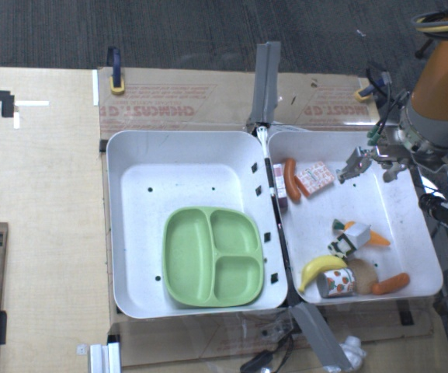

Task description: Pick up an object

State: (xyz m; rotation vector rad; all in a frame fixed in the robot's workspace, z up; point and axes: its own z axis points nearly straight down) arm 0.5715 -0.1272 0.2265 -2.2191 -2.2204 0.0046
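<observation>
Objects for picking lie in the right bin (410, 208), scattered in two loose groups; upper left of that bin: an orange sausage-shaped toy (290, 179) lying lengthwise near the divider, a small dark-red packet (279, 192) just beside it against the wall, and a white card box with red print (314, 179) touching the sausage's right side, tilted; lower part of the bin: a yellow banana (319, 270) curved along the floor, a small printed can (335, 284) on its side just under the banana, a brown rounded item (366, 273) behind the can, an orange carrot (390, 284) near the right wall, and a white-and-orange toy figure (352, 238) above them, apart from the banana.

Gripper (371, 164) hangs over the upper right of the right bin, well apart from every item; two fingers splayed apart, nothing between them; orange band of the arm (439, 84) above it at the frame's right.

Left bin (130, 208) carries a green three-compartment plate (213, 256), lying flat toward its lower right; cardboard sheet (185, 103) lies behind both bins.
</observation>
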